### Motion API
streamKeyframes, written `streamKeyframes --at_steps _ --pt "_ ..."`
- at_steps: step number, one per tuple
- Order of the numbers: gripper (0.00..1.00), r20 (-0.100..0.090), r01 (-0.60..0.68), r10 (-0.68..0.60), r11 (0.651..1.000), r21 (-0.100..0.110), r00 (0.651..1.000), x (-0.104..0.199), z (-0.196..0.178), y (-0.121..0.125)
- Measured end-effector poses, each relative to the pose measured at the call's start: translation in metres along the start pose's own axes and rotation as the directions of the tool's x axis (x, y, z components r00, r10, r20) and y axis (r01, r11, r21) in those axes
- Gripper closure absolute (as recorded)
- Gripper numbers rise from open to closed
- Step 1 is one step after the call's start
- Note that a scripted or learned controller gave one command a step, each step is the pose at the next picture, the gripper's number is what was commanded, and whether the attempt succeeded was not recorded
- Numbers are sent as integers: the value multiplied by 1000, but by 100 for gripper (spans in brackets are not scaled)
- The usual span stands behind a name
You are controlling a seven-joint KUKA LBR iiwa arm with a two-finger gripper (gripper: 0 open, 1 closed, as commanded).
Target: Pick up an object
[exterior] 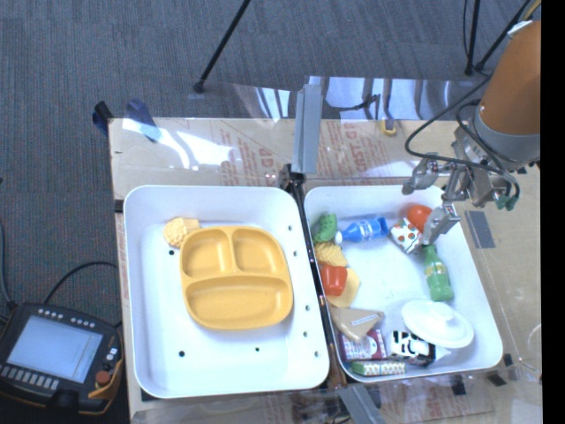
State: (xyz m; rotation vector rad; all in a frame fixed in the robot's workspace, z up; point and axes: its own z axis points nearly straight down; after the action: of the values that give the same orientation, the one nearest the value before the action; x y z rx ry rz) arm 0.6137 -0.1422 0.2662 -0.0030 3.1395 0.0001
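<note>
Starting big: the desk (pixel 177 153) carries two white bins so one feeds picks. The left bin (pixel 141 237) just has a yellow divided tray (pixel 236 276). The right bin (pixel 481 281) holds the clutter, and the hand (pixel 439 225) hangs over its far side, whether clenched or released can't be told, beside a green bottle (pixel 436 275), probably the target.

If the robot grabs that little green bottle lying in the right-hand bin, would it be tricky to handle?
Probably a little. The green bottle lies on its side and looks rounded, so a nudge may roll it. Its surface seems smooth plastic, so it could slip. It looks small and likely light, and the end effector hovers just above it.
</note>
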Motion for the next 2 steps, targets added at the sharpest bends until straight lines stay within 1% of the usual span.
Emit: streamKeyframes --at_steps 1,2 --pt "0 -10 -369 369 929 0 929 28 143 -65" --pt "0 25 -400 400 917 -1 916 13 154 -67"
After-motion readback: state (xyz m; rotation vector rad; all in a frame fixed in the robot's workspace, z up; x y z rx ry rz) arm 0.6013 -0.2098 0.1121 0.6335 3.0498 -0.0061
